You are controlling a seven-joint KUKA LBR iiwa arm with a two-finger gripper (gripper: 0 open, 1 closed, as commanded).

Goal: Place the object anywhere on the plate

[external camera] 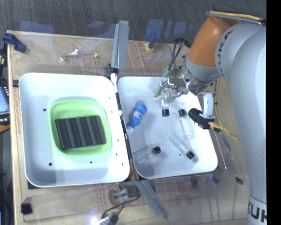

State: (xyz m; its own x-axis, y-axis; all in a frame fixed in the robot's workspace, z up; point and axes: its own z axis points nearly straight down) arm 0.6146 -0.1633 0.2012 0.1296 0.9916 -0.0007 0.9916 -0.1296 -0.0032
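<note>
You see one wooden desk (61, 46), two smooth white bins, left (33, 125) and right (145, 90), and one green square plate (79, 109) with ribbed dark centre in the left. One blue-capped bottle (136, 116) and three clear vials lie in the right. One pincer (167, 93); you cannot tell its state.

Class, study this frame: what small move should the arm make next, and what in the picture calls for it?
Probably shift the gripper toward the small blue-capped plastic bottle and lower over it. The bottle lies in the right white bin, apart from the gripper, while the green square plate waits in the left white bin.
</note>
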